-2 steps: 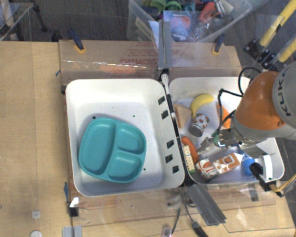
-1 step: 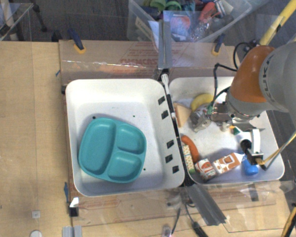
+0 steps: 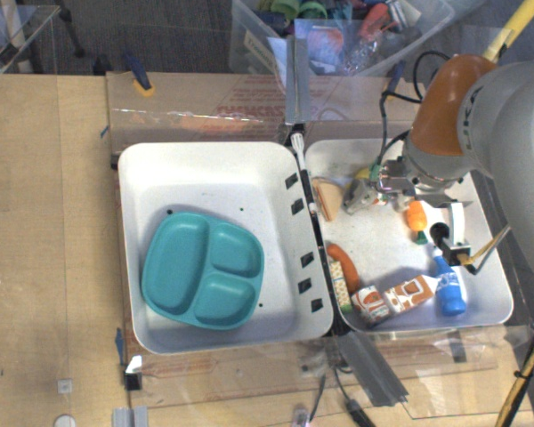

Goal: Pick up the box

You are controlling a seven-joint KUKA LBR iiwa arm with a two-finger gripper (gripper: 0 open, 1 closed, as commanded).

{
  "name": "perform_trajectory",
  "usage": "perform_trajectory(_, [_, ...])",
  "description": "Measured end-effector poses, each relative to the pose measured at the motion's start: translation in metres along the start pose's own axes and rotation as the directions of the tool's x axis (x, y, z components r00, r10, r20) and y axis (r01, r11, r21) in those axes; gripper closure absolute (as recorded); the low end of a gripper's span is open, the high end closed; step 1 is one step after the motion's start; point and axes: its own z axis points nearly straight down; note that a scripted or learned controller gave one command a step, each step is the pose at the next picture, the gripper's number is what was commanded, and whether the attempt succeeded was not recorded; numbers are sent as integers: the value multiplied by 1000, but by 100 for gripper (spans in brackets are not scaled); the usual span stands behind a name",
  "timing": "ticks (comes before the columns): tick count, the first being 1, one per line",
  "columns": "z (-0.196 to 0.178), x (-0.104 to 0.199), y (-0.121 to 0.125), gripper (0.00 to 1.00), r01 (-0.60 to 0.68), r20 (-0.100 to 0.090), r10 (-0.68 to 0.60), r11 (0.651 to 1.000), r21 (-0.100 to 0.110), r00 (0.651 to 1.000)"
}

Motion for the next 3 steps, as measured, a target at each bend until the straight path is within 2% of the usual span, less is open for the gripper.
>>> perform_trajectory(1, [-1,12,-54,0,144,-2,-144,990,-1,990])
perform_trajectory(2, [0,0,-17,0,-261,-2,261,965,2,965])
perform_trajectory(3, [-10,0,-17,100,-257,1,257,966,1,966])
